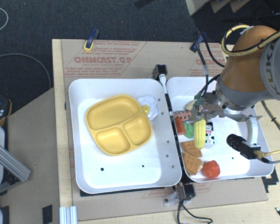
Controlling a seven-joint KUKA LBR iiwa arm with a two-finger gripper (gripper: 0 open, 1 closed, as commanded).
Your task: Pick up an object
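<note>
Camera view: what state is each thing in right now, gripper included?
Yellow divided plate: right side up, flat in the left bin, compartments empty.
Corn cob: lying in the right bin, just below the gripper.
Waffles: flat, at that bin's near left corner.
Red tomato: resting beside the waffles, apart from the gripper.
Gripper: low over the right bin; whether it holds anything is unclear.

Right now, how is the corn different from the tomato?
Colour: the corn is yellow, the tomato red.
Shape: the corn is long and narrow, the tomato round.
Place: the corn lies mid-bin beside a green thing. The tomato sits nearer the front rim, next to the waffle.
Both lie in the bin on the view's right.
</note>
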